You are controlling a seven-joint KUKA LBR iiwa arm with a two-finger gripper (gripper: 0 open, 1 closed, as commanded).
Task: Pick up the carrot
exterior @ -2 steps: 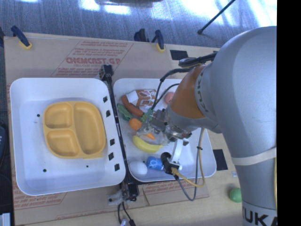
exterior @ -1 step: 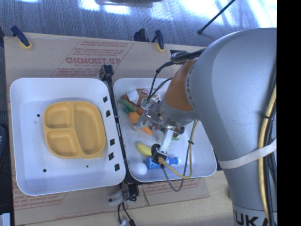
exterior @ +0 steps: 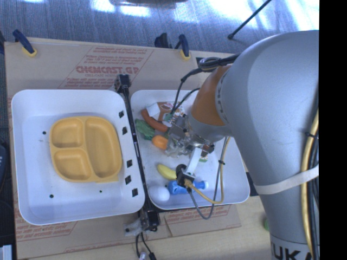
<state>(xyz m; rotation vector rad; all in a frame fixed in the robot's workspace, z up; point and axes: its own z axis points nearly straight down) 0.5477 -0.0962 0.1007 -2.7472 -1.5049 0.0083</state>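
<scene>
Camera view: arm reaches into right bin, hand low among toy food, just beside carrot. Hand's state: cannot tell, wrist blocks it. Carrot lies in upper-left part of right bin, touching green leaf, below sausage. Banana and blue toy nearer front. Yellow tray in left bin. Risk: crowding, so hand may catch sausage or leaf, or nudge carrot aside.

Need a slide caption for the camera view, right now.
KUKA arm's gripper beside the carrot in the right bin; yellow divided plate left.
</scene>
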